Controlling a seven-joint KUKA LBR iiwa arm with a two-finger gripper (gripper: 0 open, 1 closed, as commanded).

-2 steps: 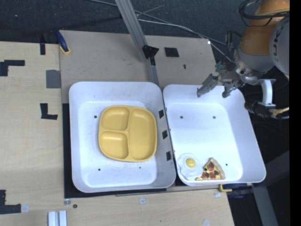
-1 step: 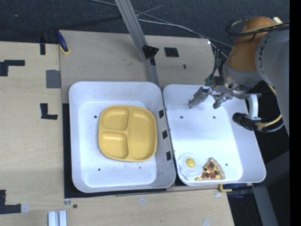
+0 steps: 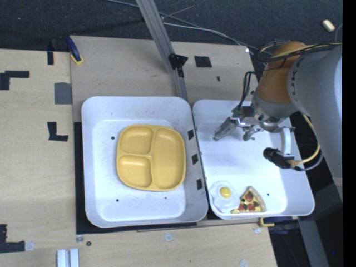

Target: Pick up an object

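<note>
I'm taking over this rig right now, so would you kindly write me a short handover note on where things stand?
Gripper: over the upper part of the right bin, nothing visibly held.
Things: toy fried egg and toy pizza slice lie side by side at the right bin's near edge; yellow divided plate sits in the left bin.
Done: nothing picked yet.
Left: grasp and lift one object.

arm: reaching in from right | hand: low, fingers spread apart, nothing between
</note>
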